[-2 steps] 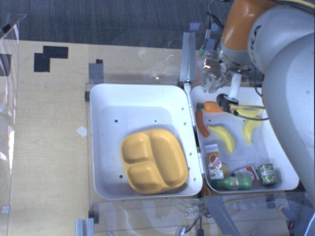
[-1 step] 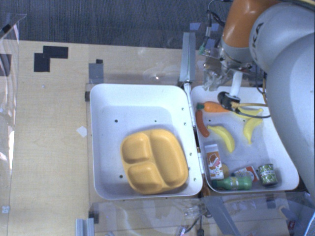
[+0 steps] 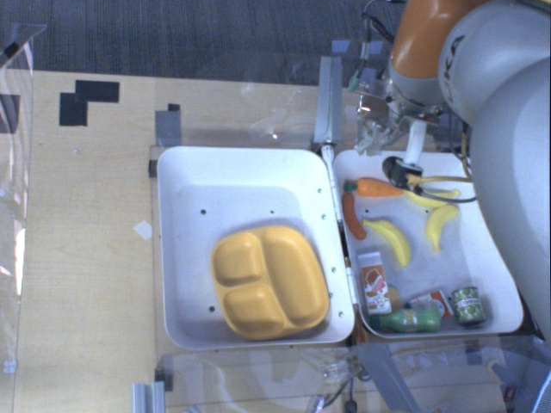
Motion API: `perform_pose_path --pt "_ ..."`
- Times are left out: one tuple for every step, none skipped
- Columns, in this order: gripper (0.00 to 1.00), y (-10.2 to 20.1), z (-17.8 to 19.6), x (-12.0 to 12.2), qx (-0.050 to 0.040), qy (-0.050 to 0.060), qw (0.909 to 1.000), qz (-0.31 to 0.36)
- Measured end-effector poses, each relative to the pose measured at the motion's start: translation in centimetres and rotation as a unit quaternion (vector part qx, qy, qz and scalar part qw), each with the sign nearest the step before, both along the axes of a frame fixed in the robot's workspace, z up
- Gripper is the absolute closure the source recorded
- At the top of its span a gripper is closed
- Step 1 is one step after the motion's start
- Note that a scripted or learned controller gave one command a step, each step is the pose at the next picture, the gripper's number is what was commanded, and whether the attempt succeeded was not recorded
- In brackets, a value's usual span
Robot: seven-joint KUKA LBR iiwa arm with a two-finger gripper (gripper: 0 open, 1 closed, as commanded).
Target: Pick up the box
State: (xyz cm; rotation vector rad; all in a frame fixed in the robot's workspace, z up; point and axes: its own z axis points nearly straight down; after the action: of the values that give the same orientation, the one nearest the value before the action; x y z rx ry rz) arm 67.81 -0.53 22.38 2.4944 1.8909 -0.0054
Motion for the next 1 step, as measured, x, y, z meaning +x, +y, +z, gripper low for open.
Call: perform_pose_path --pt "1.00 0.08 0.85 0.18 -0.0013 -0.001 1.0000 0.004"
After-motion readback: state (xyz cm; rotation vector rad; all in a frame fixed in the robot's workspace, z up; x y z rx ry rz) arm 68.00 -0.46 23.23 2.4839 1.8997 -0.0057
